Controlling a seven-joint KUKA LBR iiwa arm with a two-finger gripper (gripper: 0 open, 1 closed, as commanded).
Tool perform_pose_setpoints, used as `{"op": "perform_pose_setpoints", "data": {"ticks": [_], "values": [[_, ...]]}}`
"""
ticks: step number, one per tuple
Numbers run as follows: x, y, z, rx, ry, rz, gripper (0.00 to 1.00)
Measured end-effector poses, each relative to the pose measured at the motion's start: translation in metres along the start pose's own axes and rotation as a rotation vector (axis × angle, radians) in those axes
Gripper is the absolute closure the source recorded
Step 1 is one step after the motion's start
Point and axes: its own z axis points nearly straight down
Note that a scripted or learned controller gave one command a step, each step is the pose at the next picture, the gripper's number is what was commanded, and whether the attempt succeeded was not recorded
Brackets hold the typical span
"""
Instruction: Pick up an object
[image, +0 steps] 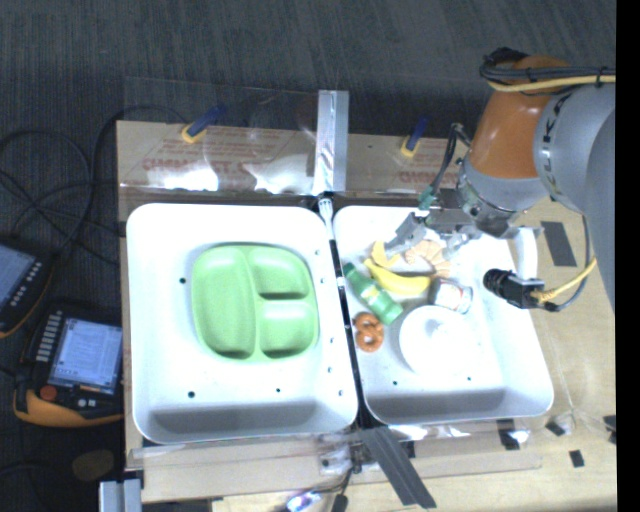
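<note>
I have the gripper (432, 232) low over the back of the right bin (520, 370), right above the small pile of objects there. Two pale fingers (408, 233) splay out to either side of a peach-coloured lump (432, 253), so I read them as released, with nothing between them yet; how far they sit above the pile I cannot judge from this slant.

The nearest candidate is the banana (398, 279), lying curved just in front of the fingers and touching the peach lump. I expect it to be light and fairly firm, likely a toy, with a smooth skin that could slip. I would close across its narrow width near the middle of the curve, not along its length.

The green bottle-like item (372, 296) lies tilted against the banana on the divider side; round and smooth, it could roll out of a pinch. The small orange ring (368, 331) sits by the bin wall, awkward to reach. The white round dish (432, 338) looks too wide and flat for these fingers.

The left bin (160, 400) carries a green divided tray (255, 300), stiff and broad, a poor target
</note>
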Motion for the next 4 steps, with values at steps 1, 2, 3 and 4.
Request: {"op": "perform_pose_setpoints", "data": {"ticks": [1,2,3,4], "values": [[-0.011,0.01,0.109,-0.002,-0.001,0.088,0.0],[-0.012,0.009,0.102,0.001,0.0,0.089,1.0],[0.059,0.031,0.02,0.001,-0.002,0.216,1.0],[0.059,0.031,0.015,0.008,-0.005,0.214,1.0]]}}
